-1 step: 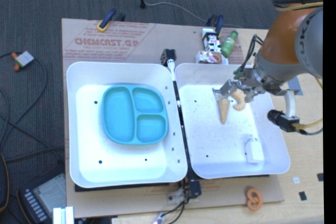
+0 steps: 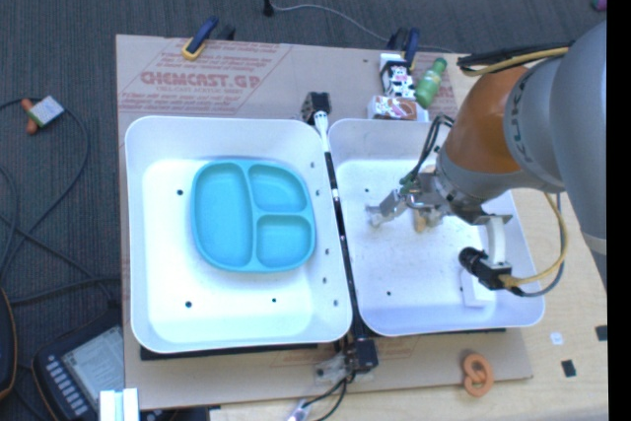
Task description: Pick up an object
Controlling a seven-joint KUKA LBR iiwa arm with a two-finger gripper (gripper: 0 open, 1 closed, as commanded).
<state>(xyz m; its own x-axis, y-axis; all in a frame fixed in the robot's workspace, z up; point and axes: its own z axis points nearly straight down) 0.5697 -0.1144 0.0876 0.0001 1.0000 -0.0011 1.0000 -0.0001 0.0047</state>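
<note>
Grey arm (image 2: pixel 537 128) bent in from right over right bin (image 2: pixel 394 311), claw (image 2: pixel 389 208) low, spread, pinching nothing, blue tray (image 2: pixel 251 215) in left bin (image 2: pixel 163 311)

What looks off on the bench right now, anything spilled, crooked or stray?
Nothing spilled or damaged. The blue divided plate lies flat in the left bin, turned slightly askew to its walls. An orange ring sits loose on the board in front of the right bin, and a green bottle lies behind it.

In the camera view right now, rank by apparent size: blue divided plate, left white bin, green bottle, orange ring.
1. left white bin
2. blue divided plate
3. green bottle and orange ring: look alike, so unranked.
</note>
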